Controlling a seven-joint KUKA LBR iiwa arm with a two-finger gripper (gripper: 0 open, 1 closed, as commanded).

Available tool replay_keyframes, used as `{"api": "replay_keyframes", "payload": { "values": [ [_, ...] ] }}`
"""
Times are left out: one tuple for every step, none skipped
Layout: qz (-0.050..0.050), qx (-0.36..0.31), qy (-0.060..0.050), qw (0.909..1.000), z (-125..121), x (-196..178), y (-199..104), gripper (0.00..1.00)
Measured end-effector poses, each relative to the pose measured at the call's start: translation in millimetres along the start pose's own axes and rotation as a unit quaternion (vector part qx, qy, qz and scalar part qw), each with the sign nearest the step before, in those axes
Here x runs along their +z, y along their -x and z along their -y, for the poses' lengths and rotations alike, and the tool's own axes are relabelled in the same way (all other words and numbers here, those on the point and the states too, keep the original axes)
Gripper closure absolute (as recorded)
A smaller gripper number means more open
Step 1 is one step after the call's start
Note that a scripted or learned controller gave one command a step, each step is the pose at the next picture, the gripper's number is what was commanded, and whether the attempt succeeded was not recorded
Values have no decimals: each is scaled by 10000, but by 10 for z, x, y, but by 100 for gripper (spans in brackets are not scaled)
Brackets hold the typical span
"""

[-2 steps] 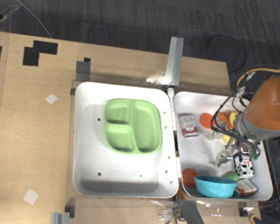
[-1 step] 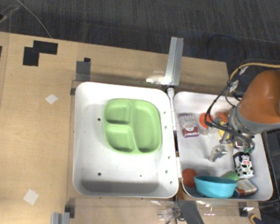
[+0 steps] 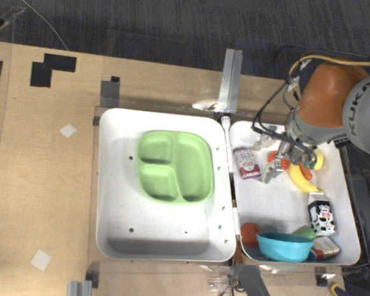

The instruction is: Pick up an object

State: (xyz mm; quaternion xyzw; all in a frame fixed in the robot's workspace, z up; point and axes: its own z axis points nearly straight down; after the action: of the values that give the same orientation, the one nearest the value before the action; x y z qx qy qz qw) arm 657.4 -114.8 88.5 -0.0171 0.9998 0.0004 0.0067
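Reaching into the right bin (image 3: 352,215), the gripper (image 3: 279,165) hovers beside a banana (image 3: 300,179).
Jaw state unclear; crowded items risk a glancing miss.

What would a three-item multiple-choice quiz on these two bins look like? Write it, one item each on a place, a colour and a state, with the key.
1. Where does the green divided tray lie?
A. In the left bin
B. In the right bin
C. On the bench outside the bins

2. What colour is the bowl at the near edge of the right bin?
A. Red
B. Blue
C. White

3. How does the gripper stand?
A. Low in the right bin, beside the banana
B. Over the green tray
C. Far outside both bins

Key: 1 A, the tray rests in the middle of the left bin. 2 B, the bowl is light blue. 3 A, the gripper hangs just left of the banana.
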Motion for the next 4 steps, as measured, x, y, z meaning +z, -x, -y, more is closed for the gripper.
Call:
{"api": "replay_keyframes", "payload": {
  "values": [
    [-10,442,-7,9990,-70,-15,-581,0],
    [-31,1837,-10,9830,-263,-126,-1068,0],
    [7,1759,-12,9844,-348,-21,-729,0],
    [-32,2568,-15,9665,-221,-202,-1222,0]
  ]
}}
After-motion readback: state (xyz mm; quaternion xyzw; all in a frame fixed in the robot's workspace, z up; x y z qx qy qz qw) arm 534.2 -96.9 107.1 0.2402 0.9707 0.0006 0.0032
